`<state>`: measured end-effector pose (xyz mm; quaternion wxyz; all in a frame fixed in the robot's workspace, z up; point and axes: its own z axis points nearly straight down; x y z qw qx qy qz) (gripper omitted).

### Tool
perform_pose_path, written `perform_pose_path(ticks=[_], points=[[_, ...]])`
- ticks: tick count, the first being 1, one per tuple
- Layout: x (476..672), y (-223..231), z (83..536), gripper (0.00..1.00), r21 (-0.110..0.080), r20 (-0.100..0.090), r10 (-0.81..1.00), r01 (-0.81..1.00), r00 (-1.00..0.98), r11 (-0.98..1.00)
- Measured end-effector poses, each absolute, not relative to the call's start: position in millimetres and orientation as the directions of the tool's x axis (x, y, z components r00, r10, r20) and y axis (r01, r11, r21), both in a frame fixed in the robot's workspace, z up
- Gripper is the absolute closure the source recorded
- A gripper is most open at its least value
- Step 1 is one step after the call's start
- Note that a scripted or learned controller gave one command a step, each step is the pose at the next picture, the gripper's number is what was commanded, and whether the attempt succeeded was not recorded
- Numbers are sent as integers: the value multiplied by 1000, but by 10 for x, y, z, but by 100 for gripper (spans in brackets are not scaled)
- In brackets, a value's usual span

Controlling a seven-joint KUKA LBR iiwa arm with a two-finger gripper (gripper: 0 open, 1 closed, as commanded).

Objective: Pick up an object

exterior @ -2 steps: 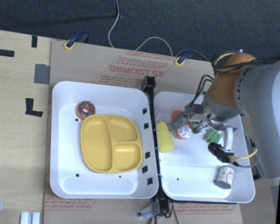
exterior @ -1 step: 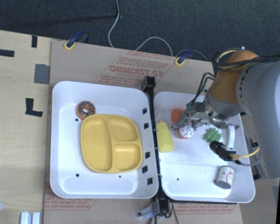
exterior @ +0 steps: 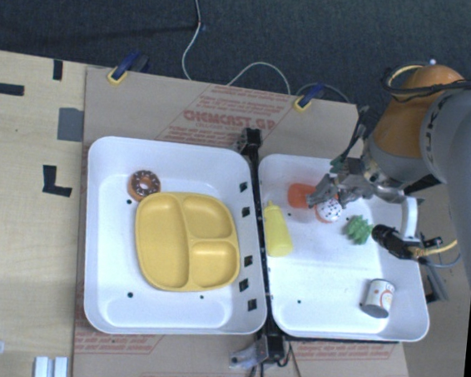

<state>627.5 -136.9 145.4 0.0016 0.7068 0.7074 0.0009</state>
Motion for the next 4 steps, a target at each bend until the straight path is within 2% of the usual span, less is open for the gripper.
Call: perform_pose_path(ticks=[2,4], points=[[6200,-1480,2434,100,5,-2,1000,1000,-1,1],[6235,-333,2291,100,-3,2,1000,1000,-6,6]])
